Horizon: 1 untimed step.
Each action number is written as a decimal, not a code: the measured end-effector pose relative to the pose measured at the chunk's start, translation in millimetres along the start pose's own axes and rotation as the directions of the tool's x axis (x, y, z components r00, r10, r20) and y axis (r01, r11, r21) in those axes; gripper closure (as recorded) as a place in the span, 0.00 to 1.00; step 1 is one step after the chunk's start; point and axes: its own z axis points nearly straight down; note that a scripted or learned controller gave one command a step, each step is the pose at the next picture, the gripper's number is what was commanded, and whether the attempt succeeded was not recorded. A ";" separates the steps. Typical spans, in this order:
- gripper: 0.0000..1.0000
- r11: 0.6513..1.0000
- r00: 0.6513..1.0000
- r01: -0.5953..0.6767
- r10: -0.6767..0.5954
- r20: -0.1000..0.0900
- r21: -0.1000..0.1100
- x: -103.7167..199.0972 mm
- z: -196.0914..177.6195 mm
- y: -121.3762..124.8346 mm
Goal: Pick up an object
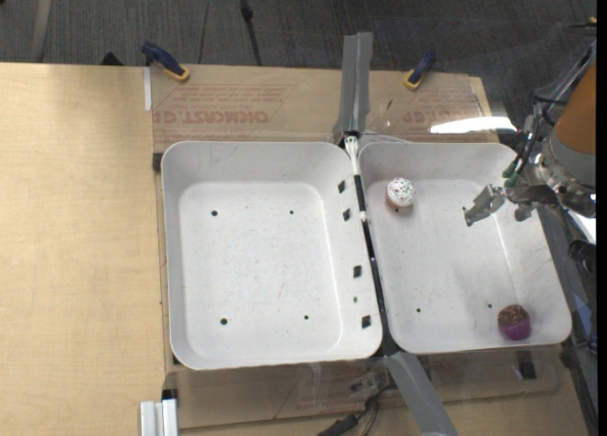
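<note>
Grey metal, the pincer (501, 202) hangs over the right bin (446, 316) near its right wall, fingers spread wide with nothing between them. Left of the pincer, by the bin's upper-left corner, sits a white ball (400, 191). A purple ball (514, 321) lies toward the bin's front, about equally near.

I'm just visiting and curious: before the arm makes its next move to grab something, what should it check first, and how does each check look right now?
1. Something to grab in the right bin: ok, a white ball and a purple ball.
2. Balls apart from each other: ok.
3. Claw above the right bin: ok.
4. Claw over a ball: not ok, it hangs between them.
5. Claw carrying nothing: ok.
6. Purple ball away from the bin wall: not ok, it lies near the corner.
</note>
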 end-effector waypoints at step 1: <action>0.00 1.000 1.000 -0.021 0.021 -0.003 0.002 -17.2 102.8 -75.0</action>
